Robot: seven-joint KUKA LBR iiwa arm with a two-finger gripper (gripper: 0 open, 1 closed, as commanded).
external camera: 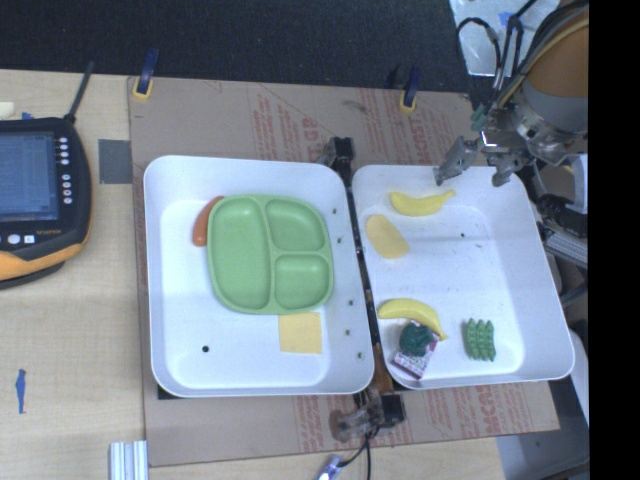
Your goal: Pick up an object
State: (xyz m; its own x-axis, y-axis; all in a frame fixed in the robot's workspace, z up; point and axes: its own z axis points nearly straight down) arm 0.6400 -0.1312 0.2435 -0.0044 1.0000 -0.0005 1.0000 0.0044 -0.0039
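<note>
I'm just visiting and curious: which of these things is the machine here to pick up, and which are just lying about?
Part of the job:
gripper
upper banana
lower banana
yellow oval piece
green ridged toy
green-topped packet
green divided plate
yellow square
orange piece

Just lying about:
handheld control screen
blue clamps

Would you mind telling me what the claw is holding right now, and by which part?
Nothing is held: the claw hangs open above the right bin's far edge.

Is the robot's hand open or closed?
Open. The hand hangs over the right bin's far edge with its two fingers spread apart and nothing between them.
</note>
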